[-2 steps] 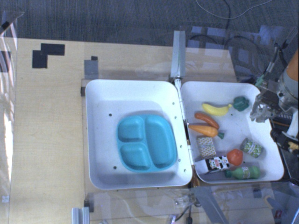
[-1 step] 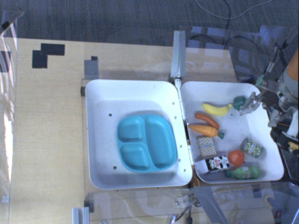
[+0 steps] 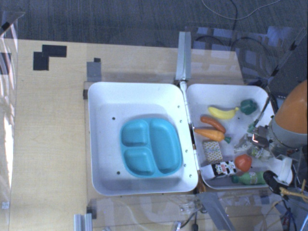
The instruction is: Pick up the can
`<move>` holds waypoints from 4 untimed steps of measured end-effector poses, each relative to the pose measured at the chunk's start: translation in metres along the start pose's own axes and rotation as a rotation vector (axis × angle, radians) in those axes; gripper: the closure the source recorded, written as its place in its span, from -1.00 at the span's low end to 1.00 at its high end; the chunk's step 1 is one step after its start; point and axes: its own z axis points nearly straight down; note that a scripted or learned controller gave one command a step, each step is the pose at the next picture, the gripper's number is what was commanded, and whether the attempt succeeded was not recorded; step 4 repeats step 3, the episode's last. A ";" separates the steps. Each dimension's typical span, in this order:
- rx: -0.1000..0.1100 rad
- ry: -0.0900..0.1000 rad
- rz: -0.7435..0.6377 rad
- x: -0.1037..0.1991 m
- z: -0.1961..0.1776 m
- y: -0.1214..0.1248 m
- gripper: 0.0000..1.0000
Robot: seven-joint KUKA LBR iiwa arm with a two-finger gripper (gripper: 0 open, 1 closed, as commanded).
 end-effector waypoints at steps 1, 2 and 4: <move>-0.004 0.000 -0.060 0.003 0.031 0.081 -1.00; -0.007 0.001 -0.068 0.005 0.020 0.083 1.00; -0.007 -0.001 -0.048 0.061 -0.098 0.098 1.00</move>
